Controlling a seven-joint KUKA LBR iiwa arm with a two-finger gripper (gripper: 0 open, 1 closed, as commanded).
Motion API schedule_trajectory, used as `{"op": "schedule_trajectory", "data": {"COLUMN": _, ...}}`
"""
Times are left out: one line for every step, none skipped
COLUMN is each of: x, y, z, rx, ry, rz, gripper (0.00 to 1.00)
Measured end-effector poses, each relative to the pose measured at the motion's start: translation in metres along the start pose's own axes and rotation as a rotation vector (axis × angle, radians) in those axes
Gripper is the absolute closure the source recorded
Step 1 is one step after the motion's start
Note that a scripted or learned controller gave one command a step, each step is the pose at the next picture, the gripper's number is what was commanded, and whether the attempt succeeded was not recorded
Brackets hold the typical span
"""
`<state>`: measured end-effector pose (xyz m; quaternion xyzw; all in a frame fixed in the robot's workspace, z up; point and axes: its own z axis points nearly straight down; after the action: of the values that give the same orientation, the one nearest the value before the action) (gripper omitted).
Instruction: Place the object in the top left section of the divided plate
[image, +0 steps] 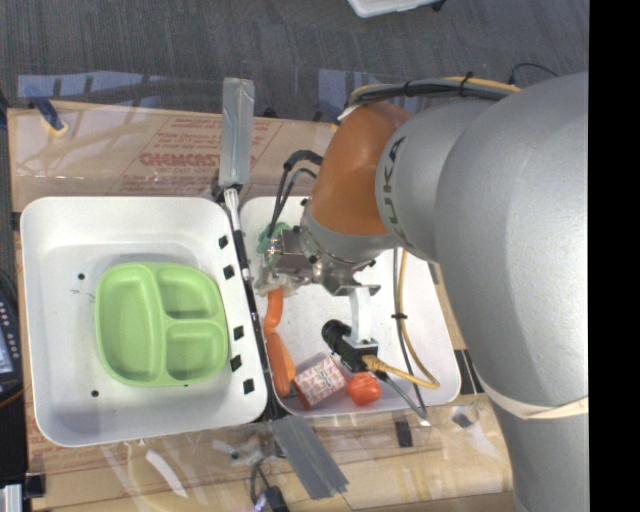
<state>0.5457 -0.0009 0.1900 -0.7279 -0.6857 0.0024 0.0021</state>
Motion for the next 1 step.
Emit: {"op": "schedule_trajectory", "data": {"x": 0.0685, "y": 0.0951, "z": -0.0316, "rx": -0.005, "ry": 0.000, "rz": -0.155, "gripper": 1.00}}
